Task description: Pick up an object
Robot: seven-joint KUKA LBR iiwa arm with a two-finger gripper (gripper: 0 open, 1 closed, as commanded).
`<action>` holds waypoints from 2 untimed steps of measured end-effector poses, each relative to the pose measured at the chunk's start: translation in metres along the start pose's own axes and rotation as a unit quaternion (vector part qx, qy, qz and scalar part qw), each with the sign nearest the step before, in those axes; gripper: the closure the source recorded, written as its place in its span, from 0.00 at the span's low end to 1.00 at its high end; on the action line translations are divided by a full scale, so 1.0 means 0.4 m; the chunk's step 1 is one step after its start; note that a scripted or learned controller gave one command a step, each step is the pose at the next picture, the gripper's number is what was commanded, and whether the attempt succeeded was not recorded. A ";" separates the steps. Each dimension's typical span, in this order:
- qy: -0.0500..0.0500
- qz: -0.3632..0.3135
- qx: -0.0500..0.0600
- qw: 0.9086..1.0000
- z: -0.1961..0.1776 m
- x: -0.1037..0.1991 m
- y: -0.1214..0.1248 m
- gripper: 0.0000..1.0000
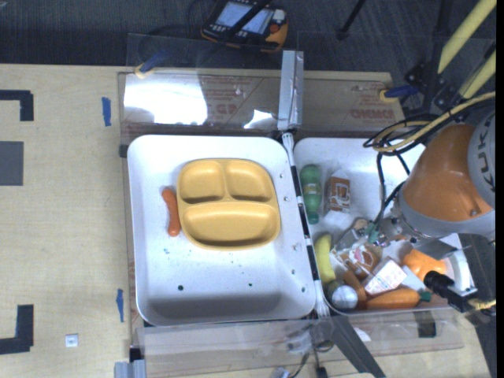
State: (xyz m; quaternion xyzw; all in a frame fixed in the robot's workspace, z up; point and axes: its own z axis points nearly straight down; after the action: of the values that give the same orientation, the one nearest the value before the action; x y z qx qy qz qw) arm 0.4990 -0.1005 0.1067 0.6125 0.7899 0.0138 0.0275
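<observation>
1 yellow 3-compartment tray (228,203), orange carrot (172,212) beside

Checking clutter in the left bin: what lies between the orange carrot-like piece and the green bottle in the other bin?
In the camera view, the yellow divided plate lies between the carrot piece and the green bottle, then the bins' adjoining rims.

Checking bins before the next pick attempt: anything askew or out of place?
Nothing spilled or damaged. The yellow divided plastic tray sits slightly rotated in the left white bin, with an orange toy carrot against its left edge. The right white bin holds a jumbled pile.
</observation>
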 end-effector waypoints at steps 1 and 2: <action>0.001 -0.036 -0.002 0.999 0.000 -0.005 0.003 0.00; 0.015 -0.077 0.026 0.997 -0.195 0.111 0.051 0.00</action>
State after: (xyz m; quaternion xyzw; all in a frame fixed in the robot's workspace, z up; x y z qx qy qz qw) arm 0.5030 -0.0514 0.1844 0.5497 0.8354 0.0002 0.0004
